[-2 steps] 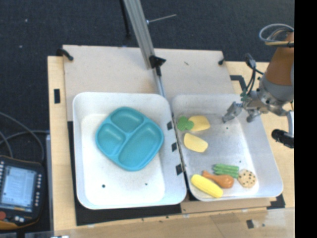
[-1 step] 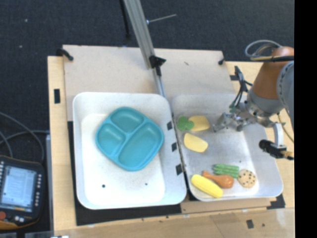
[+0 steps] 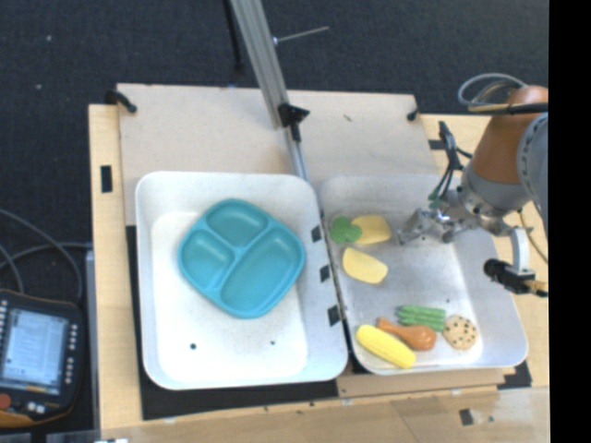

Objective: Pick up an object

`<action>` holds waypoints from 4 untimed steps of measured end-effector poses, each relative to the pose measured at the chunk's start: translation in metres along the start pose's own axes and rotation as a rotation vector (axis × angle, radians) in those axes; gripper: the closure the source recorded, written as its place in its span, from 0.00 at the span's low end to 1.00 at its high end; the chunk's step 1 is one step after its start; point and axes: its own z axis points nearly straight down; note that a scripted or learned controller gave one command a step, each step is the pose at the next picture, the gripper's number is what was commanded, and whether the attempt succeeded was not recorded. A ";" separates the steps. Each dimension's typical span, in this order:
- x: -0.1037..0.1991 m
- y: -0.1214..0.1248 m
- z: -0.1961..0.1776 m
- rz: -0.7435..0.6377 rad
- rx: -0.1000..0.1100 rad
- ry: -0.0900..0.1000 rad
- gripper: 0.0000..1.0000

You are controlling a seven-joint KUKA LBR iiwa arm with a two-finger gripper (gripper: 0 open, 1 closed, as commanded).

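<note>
The right bin [image 3: 480,275] holds several toy foods. A green round piece [image 3: 342,230] touches a yellow block [image 3: 372,229] at its upper left, and a second yellow piece [image 3: 364,266] lies just below them. Along the front lie a yellow corn-like piece [image 3: 385,346], an orange carrot [image 3: 412,336], a green bean pod [image 3: 420,316] and a speckled cookie [image 3: 459,332]. My gripper [image 3: 417,228] hangs over the upper middle of this bin, just right of the yellow block, with nothing visibly in it.
The left bin [image 3: 175,340] holds a blue divided plate [image 3: 243,257]. A metal rail [image 3: 268,63] slants down to the gap between the bins. The arm's orange band [image 3: 503,146] and cables are over the right bin's far right corner.
</note>
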 end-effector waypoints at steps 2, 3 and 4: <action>-0.005 0.004 -0.077 0.000 -0.008 -0.001 1.00; 0.003 0.005 -0.128 0.002 -0.007 0.000 1.00; 0.001 0.006 -0.176 0.002 -0.007 0.000 1.00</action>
